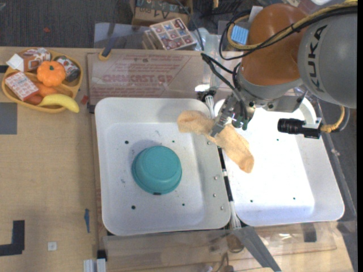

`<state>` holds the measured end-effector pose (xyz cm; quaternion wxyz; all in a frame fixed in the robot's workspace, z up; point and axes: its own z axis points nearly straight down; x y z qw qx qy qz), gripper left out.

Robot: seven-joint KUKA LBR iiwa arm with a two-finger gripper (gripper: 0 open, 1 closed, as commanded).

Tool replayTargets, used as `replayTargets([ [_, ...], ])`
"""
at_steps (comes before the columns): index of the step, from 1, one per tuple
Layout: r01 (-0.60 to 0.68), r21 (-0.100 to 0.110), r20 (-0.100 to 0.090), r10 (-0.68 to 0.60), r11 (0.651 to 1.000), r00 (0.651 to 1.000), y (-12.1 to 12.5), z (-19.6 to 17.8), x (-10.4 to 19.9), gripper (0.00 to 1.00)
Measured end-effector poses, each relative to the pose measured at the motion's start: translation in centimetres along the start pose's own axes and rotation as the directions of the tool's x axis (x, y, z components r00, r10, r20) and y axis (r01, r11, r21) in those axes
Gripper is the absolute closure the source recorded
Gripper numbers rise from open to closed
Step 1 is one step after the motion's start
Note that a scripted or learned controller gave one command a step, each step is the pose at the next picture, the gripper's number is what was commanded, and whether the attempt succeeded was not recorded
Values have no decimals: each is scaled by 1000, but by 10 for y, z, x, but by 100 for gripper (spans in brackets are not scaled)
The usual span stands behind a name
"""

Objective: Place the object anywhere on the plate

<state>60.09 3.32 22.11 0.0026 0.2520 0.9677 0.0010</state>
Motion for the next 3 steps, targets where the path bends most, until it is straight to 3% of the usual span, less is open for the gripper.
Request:
replayTargets([
  [1,388,-2,1,-388,922,922,39,-11,23,100],
  [2,486,-2,-1,-486,874,874,79,-8,56,100],
  [3,486,-2,0,-486,874,874,79,-9,55,0],
])
